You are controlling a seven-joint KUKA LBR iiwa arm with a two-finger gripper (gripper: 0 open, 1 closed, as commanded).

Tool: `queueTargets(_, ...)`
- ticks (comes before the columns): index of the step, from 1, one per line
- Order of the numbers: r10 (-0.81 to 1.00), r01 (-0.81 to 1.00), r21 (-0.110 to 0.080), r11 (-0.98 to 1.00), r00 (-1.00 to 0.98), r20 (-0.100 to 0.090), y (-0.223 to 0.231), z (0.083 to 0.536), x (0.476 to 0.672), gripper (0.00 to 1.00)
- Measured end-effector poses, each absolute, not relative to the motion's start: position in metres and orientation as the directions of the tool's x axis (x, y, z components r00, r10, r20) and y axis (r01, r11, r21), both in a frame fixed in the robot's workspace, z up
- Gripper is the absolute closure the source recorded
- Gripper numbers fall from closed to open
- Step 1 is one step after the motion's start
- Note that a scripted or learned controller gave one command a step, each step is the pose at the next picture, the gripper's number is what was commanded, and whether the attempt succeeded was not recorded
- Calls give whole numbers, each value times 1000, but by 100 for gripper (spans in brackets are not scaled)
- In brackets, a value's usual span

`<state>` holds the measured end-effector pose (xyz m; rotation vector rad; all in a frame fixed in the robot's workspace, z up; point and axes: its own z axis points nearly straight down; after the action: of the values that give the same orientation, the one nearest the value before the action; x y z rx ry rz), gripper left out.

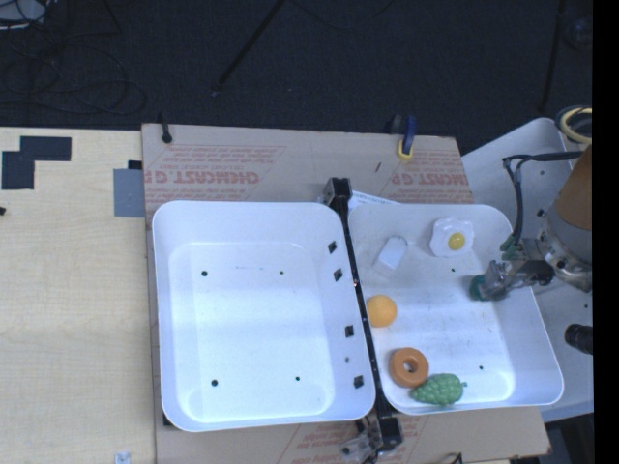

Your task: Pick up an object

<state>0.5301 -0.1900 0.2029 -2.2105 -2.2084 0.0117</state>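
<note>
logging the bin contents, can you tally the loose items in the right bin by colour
White with a yellow centre: 1, the fried egg
Pale grey-white: 1, the small block
Orange: 2, the ball and the ring doughnut
Green: 1, the bunch of grapes
Total: 5
A dark green bit sits at the gripper; I cannot tell whether it is a separate item.

Left bin [174, 259]: plain white, with small dark dots on its floor.
Right bin [527, 356]: white.
Ball [381, 310]: orange.
Ring [409, 365]: orange-brown, with a paler centre.
Grape bunch [437, 390]: green, bumpy.
Fried egg [452, 237]: white, with a yellow yolk.
Small block [391, 253]: pale grey-white.
Worktop [68, 298]: light wood tone.
Cardboard sheet [290, 167]: brown, with red lettering.
</note>
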Motion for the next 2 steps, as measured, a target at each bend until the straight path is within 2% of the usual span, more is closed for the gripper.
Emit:
queueTargets(1,1000,1000,-1,4,-4,-1,-213,142,605,100)
queueTargets(2,1000,1000,-2,1,-1,0,-213,145,603,0)
